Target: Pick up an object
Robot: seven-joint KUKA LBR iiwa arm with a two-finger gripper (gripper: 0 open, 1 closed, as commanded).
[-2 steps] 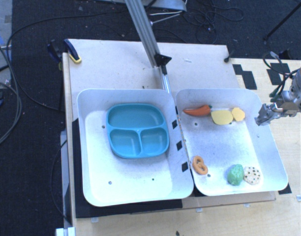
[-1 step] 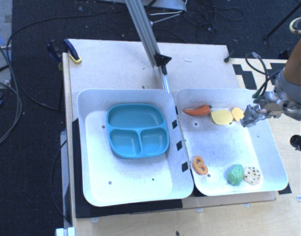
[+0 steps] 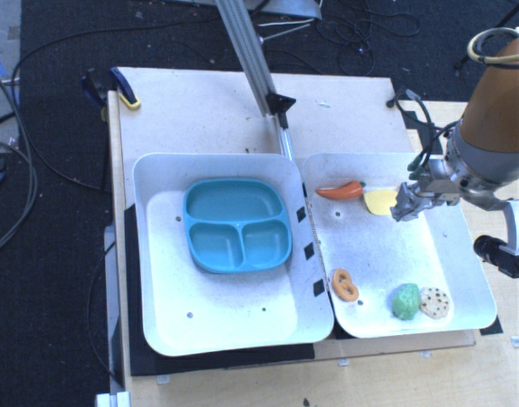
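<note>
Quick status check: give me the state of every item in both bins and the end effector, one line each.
Blue divided plate: flat in the left bin, compartments bare.
Carrot: lying, right bin.
Yellow piece: lying beside the end effector.
Pretzel: flat.
Green lump: resting against the cookie.
End effector: low over the right bin.

Two shallow white plastic bins [image 3: 162, 312] with a smooth, faintly speckled matt finish sit on a pale, scuffed wooden counter [image 3: 200, 108]. A sky-blue, three-compartment plastic plate [image 3: 238, 225] looks smooth and slightly glossy. A ribbed silver metal rail [image 3: 242, 36] has a dull sheen. The dark metal pincer [image 3: 405, 206] looks matt.
</note>
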